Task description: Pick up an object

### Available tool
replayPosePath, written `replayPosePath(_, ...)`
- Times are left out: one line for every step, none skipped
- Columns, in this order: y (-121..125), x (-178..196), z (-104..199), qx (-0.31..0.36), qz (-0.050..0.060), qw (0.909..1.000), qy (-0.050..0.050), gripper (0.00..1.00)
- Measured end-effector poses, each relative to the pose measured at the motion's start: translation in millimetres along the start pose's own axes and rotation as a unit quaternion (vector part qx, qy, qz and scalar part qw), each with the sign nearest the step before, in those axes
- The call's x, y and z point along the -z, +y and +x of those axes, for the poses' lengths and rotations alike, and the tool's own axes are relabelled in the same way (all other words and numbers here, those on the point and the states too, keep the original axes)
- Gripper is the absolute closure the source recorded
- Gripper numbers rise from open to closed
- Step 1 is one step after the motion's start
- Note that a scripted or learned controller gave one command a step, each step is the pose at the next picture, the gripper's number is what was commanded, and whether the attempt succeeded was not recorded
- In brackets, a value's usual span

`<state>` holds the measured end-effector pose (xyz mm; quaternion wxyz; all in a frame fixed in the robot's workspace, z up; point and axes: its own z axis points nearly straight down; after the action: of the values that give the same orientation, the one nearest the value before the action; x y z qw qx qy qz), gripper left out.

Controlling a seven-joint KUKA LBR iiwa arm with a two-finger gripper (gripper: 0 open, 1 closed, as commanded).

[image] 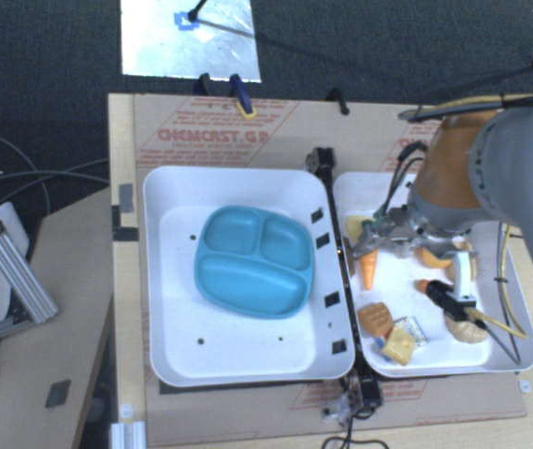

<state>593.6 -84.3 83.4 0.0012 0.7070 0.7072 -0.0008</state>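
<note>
Arm (514,162) comes in from the right and hangs over the right bin (404,286), orange band above the wrist. Gripper (371,239) sits low at the bin's left side, near the divider between the bins. Can't tell if it is released or clenched, too cluttered and blurred there. Carrot (368,269) lies on the bin floor right under the gripper, pointing toward the near edge; contact can't be judged.

Other stuff in the right bin:
- orange wedge (435,260) just right of the carrot, under the wrist
- brown bread chunk (375,318) near the front, below the carrot
- pale yellow piece (399,346) with a shiny wrapper, touching the bread chunk's right side
- beige lump (468,333) at front right
- small yellow bit (353,224) by the left wall, beside the gripper

Left bin (182,340) holds a blue divided plate (252,260), roughly centred, lying flat. Both bins rest on a cardboard sheet (210,134).
</note>
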Motion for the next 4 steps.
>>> replayPosePath(1,12,1,0.000,-0.001,1.0000,0.001,1.00)
replayPosePath(-3,72,-7,-0.001,-0.003,1.0000,0.001,1.00)
replayPosePath(-9,130,-2,0.002,-0.003,1.0000,0.001,1.00)
replayPosePath(-8,142,-1,0.002,-0.002,1.0000,0.001,1.00)
